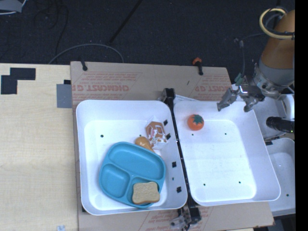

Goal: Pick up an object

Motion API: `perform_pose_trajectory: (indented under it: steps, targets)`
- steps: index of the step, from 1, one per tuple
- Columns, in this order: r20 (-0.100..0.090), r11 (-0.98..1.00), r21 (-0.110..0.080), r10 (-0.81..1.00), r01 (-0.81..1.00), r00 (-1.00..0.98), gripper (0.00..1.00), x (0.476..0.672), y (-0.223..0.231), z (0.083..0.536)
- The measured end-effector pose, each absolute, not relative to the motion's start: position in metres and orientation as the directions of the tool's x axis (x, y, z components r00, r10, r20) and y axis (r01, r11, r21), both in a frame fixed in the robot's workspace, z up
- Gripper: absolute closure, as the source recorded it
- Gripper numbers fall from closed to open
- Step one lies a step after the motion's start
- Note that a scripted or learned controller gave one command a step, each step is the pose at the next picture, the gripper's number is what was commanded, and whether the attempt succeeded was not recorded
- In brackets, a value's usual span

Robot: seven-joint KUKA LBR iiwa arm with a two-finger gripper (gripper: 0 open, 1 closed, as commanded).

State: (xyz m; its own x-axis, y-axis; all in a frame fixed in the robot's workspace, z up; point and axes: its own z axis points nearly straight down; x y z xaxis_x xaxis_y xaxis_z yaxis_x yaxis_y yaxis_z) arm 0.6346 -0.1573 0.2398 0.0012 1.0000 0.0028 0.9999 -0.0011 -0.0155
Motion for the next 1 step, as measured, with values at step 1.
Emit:
perform_pose_trajectory:
  steps: [1]
  targets:
    - [0.001, 0.0, -0.003, 1.0, 1.0, 0.0, 0.0, 0.6369, -0.1573, 0.2478]
